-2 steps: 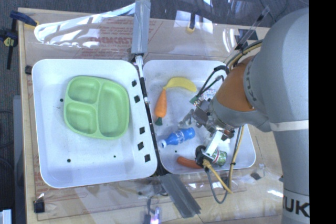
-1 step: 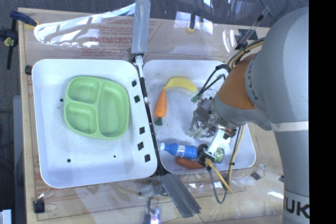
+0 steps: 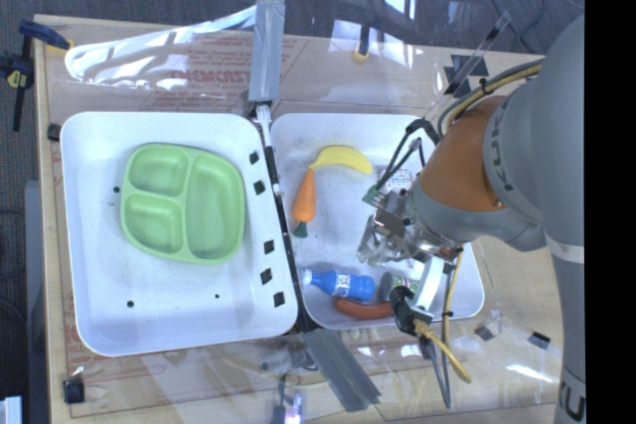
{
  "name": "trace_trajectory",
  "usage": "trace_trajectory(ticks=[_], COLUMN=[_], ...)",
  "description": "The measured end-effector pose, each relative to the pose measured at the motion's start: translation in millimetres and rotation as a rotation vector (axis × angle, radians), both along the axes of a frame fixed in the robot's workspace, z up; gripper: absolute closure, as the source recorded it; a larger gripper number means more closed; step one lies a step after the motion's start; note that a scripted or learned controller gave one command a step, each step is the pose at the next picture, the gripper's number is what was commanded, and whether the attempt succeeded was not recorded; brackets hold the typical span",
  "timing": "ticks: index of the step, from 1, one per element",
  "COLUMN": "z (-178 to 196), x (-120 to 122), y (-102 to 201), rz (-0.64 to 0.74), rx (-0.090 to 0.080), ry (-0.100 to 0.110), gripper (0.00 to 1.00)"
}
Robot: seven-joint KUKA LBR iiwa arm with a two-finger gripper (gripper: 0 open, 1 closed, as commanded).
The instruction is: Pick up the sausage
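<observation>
Masked beneath the arm (image 3: 477, 174): right wall and some floor of the right bin (image 3: 333, 120). Covered at its right end by gripper (image 3: 381, 251) parts: the sausage (image 3: 360, 309). Too small to identify: dark specks (image 3: 131, 305) on the left bin (image 3: 89, 243) floor.

We see the end effector (image 3: 382, 241) over the right bin (image 3: 336, 235), just beside a blue bottle (image 3: 343, 284) and the sausage (image 3: 360, 309) at the bin's near wall. A carrot (image 3: 305, 199) and a banana (image 3: 343, 158) lie farther back — the left bin (image 3: 89, 263) holds a green plate (image 3: 184, 204).
</observation>
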State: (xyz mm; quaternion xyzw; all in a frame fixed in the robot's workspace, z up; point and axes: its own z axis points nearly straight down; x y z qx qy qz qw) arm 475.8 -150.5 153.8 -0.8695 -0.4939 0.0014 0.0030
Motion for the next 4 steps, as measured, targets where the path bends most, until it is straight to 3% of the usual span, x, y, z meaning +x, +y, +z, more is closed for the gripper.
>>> trace_trajectory(ticks=[1,2,3,4], z=[119.7,73.6,100.0,179.0], x=[1.7,0.1,1.5,0.9], y=[37.9,-2.4,72.8,16.2], rz=[-0.026,0.086,0.238,-0.217], rx=[-0.002,-0.002,-0.003,-0.003], ry=[-0.004,0.0,-0.005,-0.002], gripper=[1.0,1.0,1.0,1.0])
